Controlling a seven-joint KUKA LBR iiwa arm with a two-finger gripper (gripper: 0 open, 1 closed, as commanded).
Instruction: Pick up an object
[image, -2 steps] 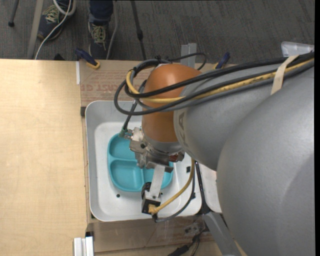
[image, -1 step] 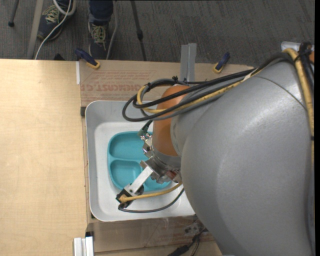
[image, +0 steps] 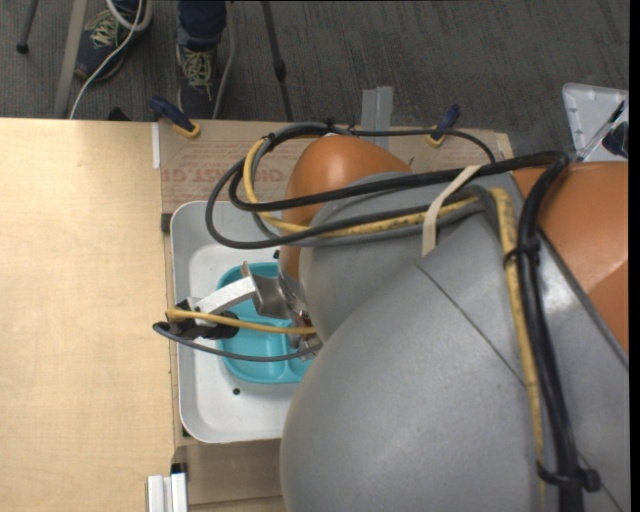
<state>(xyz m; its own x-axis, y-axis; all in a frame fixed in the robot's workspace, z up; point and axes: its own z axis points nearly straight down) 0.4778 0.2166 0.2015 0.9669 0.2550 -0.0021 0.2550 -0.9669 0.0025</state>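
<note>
My arm hung low over the white bin, blocking most of it. A teal dish sat in the bin's middle, right under my gripper. Honestly couldn't tell anything about my grip from up there.

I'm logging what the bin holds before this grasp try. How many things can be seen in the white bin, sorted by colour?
Teal: 1, a shallow teal dish, partly covered by the gripper and arm.
Other colours: 0 visible.
Total: 1 in the white bin. The arm hides much of the bin, so more may lie beneath it.
</note>
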